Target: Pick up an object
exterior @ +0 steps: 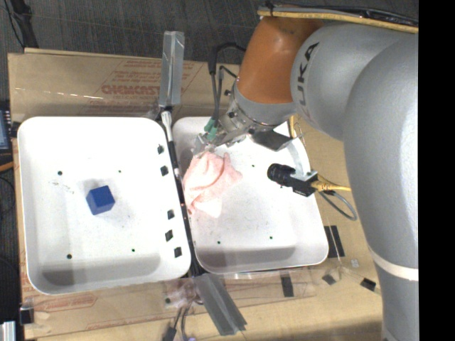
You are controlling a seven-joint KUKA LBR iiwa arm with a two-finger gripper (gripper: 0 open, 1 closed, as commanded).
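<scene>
The grey KUKA arm with the orange band (274, 62) is reaching in from the right and positioning its 2-finger gripper (213, 137) over the far left corner of the right shallow white bin (284, 251). The gripper is sitting at the upper edge of the crumpled pink-and-white cloth (208, 180), and it is touching or very nearly touching the fabric; the view is too coarse to tell which, or to tell whether the hand is open, closed, or gripping anything.

The cloth is lying in the left half of the right bin, bunched against the divider between the 2 bins. A small blue cube (101, 199) is resting in the left shallow white bin (43, 275), well apart from the gripper.

Handling judgement: the cloth is likely light, soft and limp, so it is going to drape and sag when raised. A pinch on a raised fold or ridge near the upper bunch is offering the surest hold; a flat single layer is likely slipping away from the fingertips.
</scene>
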